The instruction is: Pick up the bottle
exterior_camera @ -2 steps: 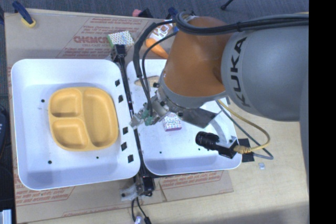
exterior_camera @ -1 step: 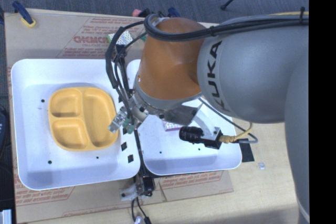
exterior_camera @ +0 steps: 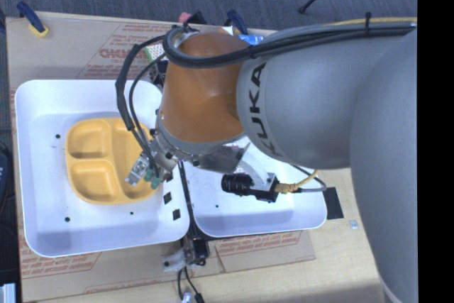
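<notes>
Reaching in from the right, the grey KUKA arm with its orange wrist band point(exterior_camera: 202, 92) hangs low over the seam between the two shallow white plastic bins, its bulk covering most of the right bin point(exterior_camera: 284, 220). The two-finger gripper point(exterior_camera: 144, 174) sits over the right edge of a yellow divided plastic tray point(exterior_camera: 96, 163) that lies in the left bin point(exterior_camera: 42, 117). Something small, pale and greenish shows at the fingertips, touching or just above the tray's rim, but it is too blurred and too crowded by the wrist hardware to name. Whether that is the bottle, I cannot tell; no object that clearly reads as a bottle can be made out, and it may lie under the arm. How far the claw stands open, and whether it has hold of anything, cannot be told from this angle either.

Judging by the low pose, the step in hand is the approach or the grasp itself at the tray's edge. The next move calls for a firm closing on the object, then a straight lift clear of the tray rim and the bin wall, since a sideways drag could catch the tray and pull it along.
</notes>
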Controlling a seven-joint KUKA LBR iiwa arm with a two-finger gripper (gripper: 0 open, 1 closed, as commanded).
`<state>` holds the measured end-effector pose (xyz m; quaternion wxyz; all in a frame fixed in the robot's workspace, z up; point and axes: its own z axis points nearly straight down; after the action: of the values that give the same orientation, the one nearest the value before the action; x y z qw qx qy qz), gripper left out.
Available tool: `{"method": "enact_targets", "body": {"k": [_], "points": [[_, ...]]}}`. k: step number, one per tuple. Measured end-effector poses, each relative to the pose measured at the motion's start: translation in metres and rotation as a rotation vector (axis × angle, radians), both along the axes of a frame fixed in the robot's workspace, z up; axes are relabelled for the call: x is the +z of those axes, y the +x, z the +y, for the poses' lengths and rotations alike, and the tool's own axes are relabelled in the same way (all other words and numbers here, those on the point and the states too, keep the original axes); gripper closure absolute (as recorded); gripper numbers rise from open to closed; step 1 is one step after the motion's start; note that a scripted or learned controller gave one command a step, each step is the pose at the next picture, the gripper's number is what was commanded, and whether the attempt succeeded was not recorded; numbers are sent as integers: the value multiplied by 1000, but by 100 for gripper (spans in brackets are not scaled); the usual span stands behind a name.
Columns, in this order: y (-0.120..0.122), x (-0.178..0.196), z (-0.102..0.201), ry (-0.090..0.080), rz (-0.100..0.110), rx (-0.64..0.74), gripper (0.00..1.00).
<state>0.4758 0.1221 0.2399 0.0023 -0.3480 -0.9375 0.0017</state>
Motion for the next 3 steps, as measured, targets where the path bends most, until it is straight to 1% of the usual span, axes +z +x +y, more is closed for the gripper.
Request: {"method": "enact_targets", "body": {"k": [1,2,3], "points": [[1,49,-66,1,-6,112,100],[0,-34,-25,1,-1,103,100],[1,74,-69,1,-7,172,100]]}}
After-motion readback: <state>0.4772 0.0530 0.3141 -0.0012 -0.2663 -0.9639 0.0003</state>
